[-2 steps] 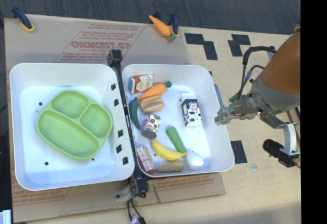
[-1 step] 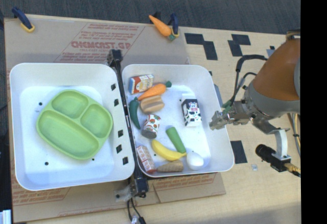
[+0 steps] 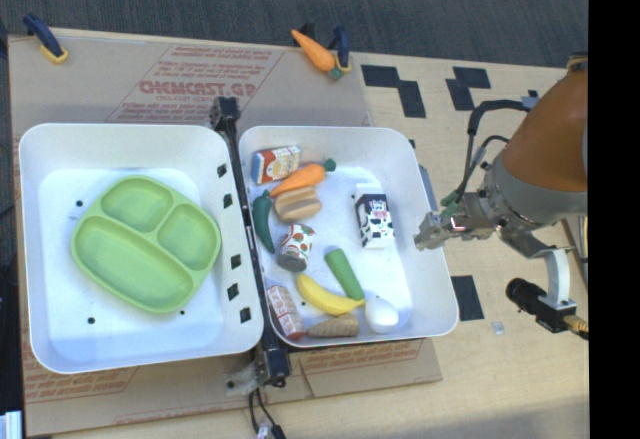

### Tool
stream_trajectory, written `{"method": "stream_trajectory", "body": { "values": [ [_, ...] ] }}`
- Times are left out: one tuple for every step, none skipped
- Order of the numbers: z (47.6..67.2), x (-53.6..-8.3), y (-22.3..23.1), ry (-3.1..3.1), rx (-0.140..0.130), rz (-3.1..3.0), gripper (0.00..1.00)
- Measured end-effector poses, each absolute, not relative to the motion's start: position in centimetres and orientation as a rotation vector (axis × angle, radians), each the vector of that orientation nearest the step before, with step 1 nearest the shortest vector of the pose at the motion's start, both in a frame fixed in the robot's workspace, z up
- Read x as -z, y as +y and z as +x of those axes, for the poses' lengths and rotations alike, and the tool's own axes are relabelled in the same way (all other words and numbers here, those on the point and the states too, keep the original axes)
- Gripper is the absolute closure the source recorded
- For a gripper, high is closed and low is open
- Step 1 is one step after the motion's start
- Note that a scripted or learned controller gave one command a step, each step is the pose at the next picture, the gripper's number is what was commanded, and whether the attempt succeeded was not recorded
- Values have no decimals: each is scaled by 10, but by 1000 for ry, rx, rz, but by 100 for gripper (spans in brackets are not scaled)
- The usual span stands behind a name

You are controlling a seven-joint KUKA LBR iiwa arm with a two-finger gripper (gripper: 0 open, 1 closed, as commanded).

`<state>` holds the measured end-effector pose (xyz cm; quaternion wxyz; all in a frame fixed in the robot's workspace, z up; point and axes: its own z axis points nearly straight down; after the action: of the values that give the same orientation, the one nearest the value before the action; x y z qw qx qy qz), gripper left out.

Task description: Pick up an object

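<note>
The right white bin holds several toy foods: a juice carton, a carrot, a hot dog, a dark green pickle, a can, a black-and-white milk carton, a green cucumber, a banana, a white egg and a snack bar. My gripper hangs just outside the bin's right wall, level with the milk carton. Nothing shows between its fingers.
The left white bin carries a green divided plate. An orange clamp and a blue-yellow clamp sit at the back edge of the cardboard. The grey and orange arm fills the right side.
</note>
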<state>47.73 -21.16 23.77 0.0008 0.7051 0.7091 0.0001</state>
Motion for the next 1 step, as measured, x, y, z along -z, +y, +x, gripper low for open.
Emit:
{"method": "stream_trajectory", "body": {
  "values": [
    [478,-252,-212,2225,-2,2213,100]
  ]
}}
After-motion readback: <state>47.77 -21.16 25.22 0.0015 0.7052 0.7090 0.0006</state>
